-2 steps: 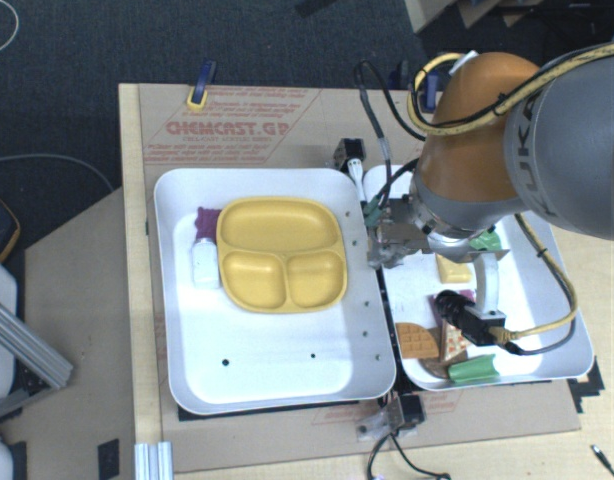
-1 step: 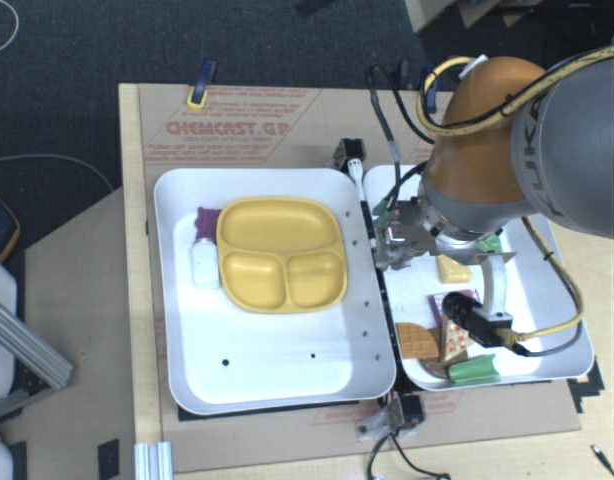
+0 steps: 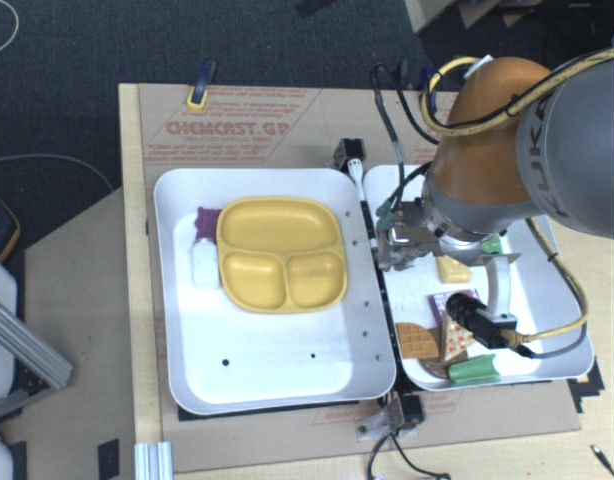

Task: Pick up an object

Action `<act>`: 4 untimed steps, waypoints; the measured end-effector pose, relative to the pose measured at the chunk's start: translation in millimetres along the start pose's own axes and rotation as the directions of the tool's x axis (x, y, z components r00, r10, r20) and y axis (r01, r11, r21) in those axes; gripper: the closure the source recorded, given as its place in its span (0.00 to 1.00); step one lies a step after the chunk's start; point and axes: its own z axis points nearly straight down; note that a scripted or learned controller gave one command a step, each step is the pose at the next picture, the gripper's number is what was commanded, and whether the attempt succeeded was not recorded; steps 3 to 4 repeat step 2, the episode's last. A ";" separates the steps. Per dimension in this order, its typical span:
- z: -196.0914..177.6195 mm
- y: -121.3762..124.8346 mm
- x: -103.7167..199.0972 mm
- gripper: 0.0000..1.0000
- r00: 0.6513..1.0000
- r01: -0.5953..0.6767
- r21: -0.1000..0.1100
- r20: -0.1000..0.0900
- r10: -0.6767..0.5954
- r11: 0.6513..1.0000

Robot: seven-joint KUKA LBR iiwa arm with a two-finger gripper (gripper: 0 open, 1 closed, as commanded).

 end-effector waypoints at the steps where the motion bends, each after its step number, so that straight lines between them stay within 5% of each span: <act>1: 3.5 10.5 3.6 1.00 1.000 0.001 -0.005 0.001 -0.001 1.000; 4: -14.3 13.6 -1.4 1.00 1.000 0.001 -0.007 0.001 -0.001 1.000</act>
